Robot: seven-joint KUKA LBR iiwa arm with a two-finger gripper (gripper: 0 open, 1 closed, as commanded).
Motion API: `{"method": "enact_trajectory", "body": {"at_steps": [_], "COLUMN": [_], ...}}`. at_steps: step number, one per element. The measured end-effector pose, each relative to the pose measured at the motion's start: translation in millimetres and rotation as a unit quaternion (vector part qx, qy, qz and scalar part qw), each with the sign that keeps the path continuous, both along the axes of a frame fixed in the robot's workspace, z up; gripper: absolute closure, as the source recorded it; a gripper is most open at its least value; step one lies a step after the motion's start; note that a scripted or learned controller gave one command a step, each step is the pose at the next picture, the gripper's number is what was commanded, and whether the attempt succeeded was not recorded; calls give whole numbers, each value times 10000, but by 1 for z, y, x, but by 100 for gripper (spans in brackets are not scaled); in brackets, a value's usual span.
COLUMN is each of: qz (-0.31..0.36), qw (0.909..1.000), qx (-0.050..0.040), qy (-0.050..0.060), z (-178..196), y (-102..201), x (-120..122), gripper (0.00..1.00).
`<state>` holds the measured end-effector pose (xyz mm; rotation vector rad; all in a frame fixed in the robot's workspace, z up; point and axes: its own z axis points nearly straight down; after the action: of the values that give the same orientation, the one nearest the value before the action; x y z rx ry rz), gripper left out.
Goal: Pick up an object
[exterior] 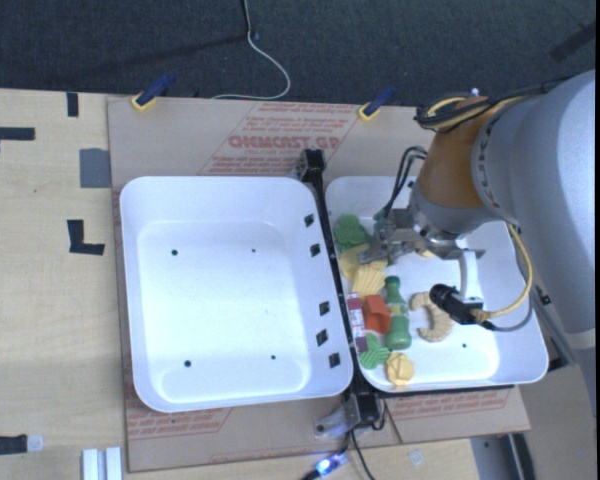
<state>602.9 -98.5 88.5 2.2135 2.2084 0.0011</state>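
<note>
The right bin [500, 363] holds a cluster of small toys along its left side: a green leafy piece [350, 231], a pale yellow piece [368, 276], a green bottle [395, 313], a red block [377, 315], a red and white stick [357, 318], a small green piece [373, 353], a yellow lump [400, 369] and a tan curved piece [432, 326]. My gripper [388, 247] hangs low over the bin's upper left, right above the pale yellow piece and beside the green leafy one. The orange band [455, 168] sits above it.
The left bin [150, 208] lies beside the right one, with a black divider clip strip [320, 258] between them. Both rest on a cardboard sheet [270, 138] held by blue and yellow clamps. A black cable loops over the right bin's floor near the tan piece.
</note>
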Motion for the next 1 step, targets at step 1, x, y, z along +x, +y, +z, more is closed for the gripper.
{"method": "enact_trajectory", "body": {"at_steps": [1], "qz": [21], "qw": [10000], "qx": [47], "qy": [33], "z": [-1], "y": [-18], "x": [35], "gripper": [100]}}
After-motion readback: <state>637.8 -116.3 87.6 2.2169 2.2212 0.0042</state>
